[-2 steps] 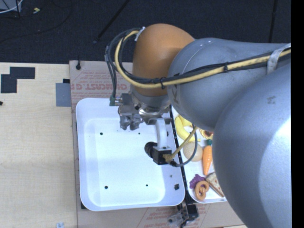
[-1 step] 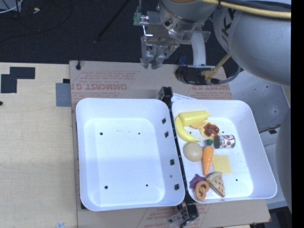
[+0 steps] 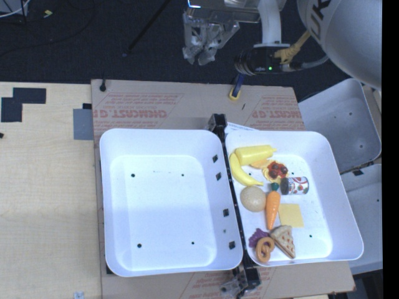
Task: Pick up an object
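On cardboard-covered bench [image 3: 156, 104]: two white bins [image 3: 118, 167]; dark floor [image 3: 93, 30] behind.

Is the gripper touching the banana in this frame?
Apart. The camera view shows the gripper up beyond the bins' far edge, with brown board between it and the banana in the right bin.

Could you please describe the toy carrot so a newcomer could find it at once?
Look in the right-hand white bin, among the toy food along its left side. The orange toy carrot lies lengthwise between the round beige ball and the flat yellow cheese square; nothing else there is tapered orange.
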Action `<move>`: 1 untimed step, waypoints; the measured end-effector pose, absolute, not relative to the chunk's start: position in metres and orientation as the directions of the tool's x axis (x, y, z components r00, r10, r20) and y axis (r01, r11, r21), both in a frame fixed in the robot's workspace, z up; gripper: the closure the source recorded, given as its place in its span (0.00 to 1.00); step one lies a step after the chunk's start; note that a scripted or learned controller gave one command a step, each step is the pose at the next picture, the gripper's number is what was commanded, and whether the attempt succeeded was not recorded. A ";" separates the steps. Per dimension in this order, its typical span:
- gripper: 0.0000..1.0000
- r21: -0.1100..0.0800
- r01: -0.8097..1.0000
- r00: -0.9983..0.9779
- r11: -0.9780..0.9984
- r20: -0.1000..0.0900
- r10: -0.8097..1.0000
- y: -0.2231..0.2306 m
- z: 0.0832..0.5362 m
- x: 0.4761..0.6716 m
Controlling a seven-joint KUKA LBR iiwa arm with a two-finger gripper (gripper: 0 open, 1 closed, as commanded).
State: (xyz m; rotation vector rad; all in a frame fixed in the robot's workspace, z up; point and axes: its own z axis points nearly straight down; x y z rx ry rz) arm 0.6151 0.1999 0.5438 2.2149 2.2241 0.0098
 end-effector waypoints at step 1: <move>1.00 -0.018 1.000 -0.004 0.004 -0.005 1.000 0.243 0.397 0.643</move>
